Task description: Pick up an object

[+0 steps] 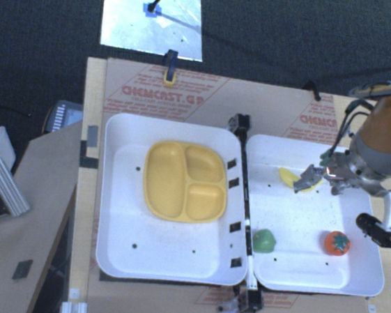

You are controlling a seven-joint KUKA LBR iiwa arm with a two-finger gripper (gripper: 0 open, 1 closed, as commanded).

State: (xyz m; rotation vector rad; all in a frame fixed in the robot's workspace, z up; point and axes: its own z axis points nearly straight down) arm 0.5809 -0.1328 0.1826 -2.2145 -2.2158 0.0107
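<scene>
A small yellow banana-like piece point(290, 177) lies in the right bin point(308, 277) near its back. My gripper point(311, 178) is low over the right end of that piece and covers part of it. I cannot see whether the piece is in its grasp. A green rounded object point(264, 241) sits at the right bin's front left. A red tomato-like object point(336, 243) with a green top rests at the front right.
A yellow divided plate point(184, 181) lies in the middle of the left bin point(117, 199). A black divider with clips point(242, 193) runs between the bins. The arm's body and a black fitting point(373, 229) overhang the right bin's right side.
</scene>
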